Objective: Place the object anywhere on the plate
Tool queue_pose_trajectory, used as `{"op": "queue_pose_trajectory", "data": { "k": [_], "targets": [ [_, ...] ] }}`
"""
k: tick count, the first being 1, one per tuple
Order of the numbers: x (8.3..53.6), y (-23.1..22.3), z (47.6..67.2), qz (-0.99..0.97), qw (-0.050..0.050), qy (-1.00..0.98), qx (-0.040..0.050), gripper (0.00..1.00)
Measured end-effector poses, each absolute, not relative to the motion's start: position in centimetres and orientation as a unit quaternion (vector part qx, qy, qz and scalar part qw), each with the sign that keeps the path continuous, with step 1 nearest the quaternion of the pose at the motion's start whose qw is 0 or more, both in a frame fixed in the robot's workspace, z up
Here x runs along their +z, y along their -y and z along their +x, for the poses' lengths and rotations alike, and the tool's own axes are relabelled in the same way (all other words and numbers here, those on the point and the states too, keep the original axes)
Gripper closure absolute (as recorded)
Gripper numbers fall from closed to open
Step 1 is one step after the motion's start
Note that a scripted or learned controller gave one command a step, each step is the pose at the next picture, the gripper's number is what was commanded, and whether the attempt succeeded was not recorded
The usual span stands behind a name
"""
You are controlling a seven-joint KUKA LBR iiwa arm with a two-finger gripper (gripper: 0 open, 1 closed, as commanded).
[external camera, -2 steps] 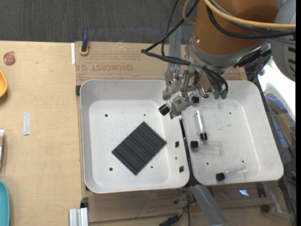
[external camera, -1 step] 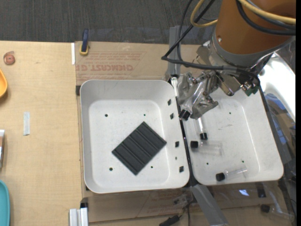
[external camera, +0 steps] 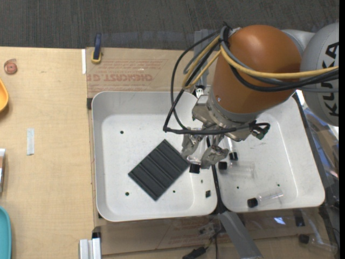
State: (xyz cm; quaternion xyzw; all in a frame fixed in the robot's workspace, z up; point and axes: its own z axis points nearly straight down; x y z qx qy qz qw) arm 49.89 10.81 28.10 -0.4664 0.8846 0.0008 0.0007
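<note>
Leftward and slightly down-frame is the direction that matters: the plate (external camera: pixel 158 169), a dark grey ribbed slab, lies flat in the left bin (external camera: pixel 108 144), and its right-hand corner sits just beside the tool (external camera: pixel 207 156), which hangs over the seam where the two bins meet, near the middle of the frame. The plate's long axis runs on a diagonal, from upper right to lower left, so most of its surface stretches away from the tool toward the lower left of that bin. Under the bulky orange wrist and the loops of cable, I cannot tell whether the tool is spread or closed, nor whether anything is caught in it. The likeliest candidate for the task's object is a small clear tube with a black cap (external camera: pixel 265 199), lying on its side in the right bin (external camera: pixel 307 161), toward the lower right of the frame; it is well apart from the plate and on the opposite side of the tool from it. If that tube is indeed the thing to be moved, the job looks not yet done: it would first need picking up from lower right of the tool, then carrying across the seam to the left. A short sideways move would already bring the tool over the plate's near corner.
</note>
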Motion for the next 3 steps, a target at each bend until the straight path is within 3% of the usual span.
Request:
{"op": "queue_pose_trajectory", "data": {
  "k": [1, 2, 3],
  "targets": [
    [36.7, -6.9, 49.8, -0.730, 0.002, -0.683, 0.0009, 1.00],
    [20.9, -7.7, 54.7, -0.832, 0.001, -0.554, 0.0021, 1.00],
    [28.3, -8.9, 54.6, -0.937, 0.002, -0.350, 0.0019, 1.00]
  ]
}}
